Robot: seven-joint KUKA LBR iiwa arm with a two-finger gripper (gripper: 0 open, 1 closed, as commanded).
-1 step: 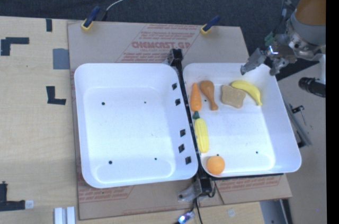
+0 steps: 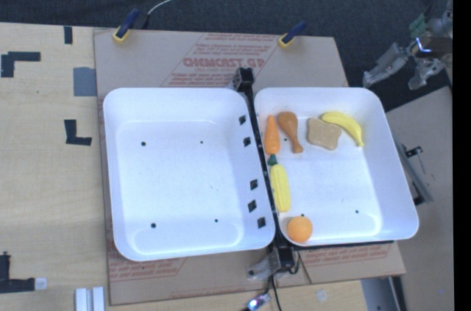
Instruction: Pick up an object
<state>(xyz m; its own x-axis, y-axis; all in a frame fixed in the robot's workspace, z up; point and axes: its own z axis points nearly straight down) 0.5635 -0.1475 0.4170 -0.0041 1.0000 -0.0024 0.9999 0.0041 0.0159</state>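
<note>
Two white bins sit side by side: the left bin [image 2: 176, 177] and the right bin [image 2: 368, 192]. Five toy foods lie in the right one: one banana [image 2: 346, 124], one corn cob [image 2: 280, 187], one carrot [image 2: 271, 134], one drumstick [image 2: 289, 129], one bread slice [image 2: 323, 134], plus one orange [image 2: 299, 229]. Whether the gripper [image 2: 427, 45], up at the right edge away from the bins, is spread or closed I cannot tell.
</note>
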